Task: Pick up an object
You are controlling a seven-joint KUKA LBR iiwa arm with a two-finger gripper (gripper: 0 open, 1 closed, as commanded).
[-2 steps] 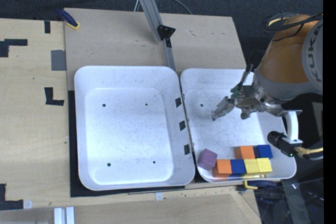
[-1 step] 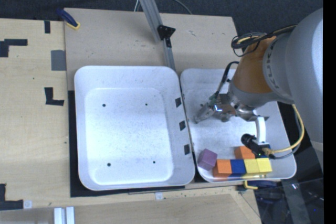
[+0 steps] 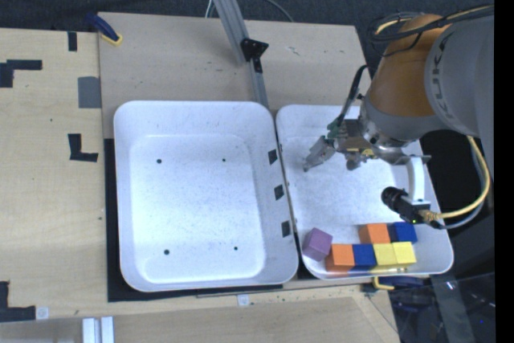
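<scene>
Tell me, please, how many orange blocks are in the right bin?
2: one orange block in the front row beside the purple block, the other in the row behind. None looks hidden.

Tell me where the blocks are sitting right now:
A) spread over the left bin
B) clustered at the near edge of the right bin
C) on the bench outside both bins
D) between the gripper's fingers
B. The purple block and the orange, blue and yellow blocks lie together at the right bin's near edge, well apart from the gripper, which hangs over bare bin floor farther back.
</scene>
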